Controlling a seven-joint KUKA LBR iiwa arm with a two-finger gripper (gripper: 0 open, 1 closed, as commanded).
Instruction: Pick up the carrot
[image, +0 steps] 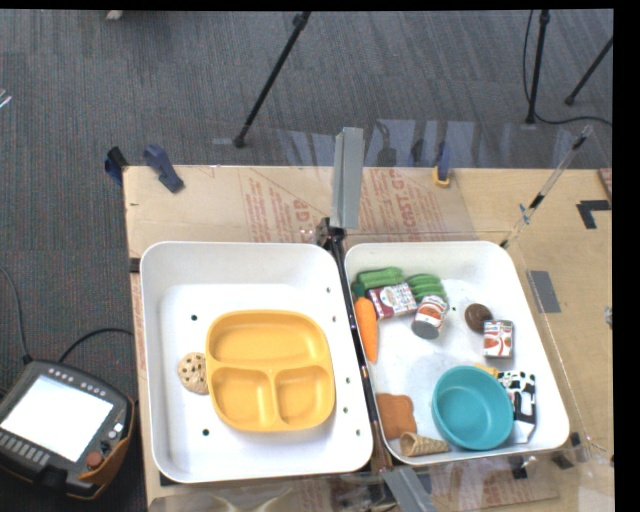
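Cardboard bench (240, 205), red print unreadable. Carrot (368, 329) at right bin (500, 262) left wall, beside labelled can (430, 316). Jaws' state: cannot tell.

Two bins sit side by side on the bench (250, 205): in the left bin (160, 290) a divided tray (270, 370) lies in the middle with a cookie (193, 372) touching its left edge. In the right bin (500, 262), the carrot (368, 328) lies along the left wall, with two pickles (400, 280) behind it and a small box (392, 299) and a can (430, 316) to its right. Nearer the front stands a bowl (472, 406), a cone (424, 445) lying at its left.
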